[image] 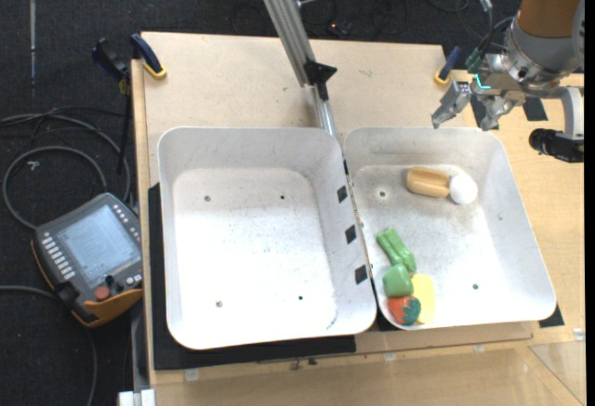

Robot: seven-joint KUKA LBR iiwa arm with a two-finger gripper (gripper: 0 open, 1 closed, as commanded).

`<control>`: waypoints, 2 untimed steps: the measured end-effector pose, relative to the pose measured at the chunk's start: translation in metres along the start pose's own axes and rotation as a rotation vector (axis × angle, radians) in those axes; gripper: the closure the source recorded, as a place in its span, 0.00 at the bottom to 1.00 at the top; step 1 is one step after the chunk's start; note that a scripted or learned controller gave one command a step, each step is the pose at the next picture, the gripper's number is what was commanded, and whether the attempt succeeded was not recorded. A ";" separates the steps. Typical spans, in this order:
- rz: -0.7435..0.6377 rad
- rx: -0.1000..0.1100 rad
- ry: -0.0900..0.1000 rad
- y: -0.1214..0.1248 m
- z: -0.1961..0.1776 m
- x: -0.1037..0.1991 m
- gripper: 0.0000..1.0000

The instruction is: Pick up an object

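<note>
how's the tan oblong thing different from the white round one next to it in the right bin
The tan oblong block is elongated and lies lengthwise across the bin; the white round ball is compact and smaller. The block sits nearer the bin's middle, the ball nearer its right wall. Both rest touching in the right white bin, near its far end.

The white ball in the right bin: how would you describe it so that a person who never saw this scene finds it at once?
Look at the right bin, on the side the arm reaches in from. Near its far wall lies a tan block, and the white ball touches its right end. It is the only round, plain white piece; the others are tan, green, yellow or red.
</note>
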State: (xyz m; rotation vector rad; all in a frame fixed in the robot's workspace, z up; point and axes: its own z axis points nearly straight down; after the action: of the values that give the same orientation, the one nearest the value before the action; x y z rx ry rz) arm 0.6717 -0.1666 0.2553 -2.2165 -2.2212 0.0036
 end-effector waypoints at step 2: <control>0.004 0.000 -0.001 0.000 0.048 -0.010 0.00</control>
State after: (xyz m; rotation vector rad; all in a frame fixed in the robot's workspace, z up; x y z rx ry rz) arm 0.6711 -0.1763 0.2068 -2.2210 -2.2179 0.0054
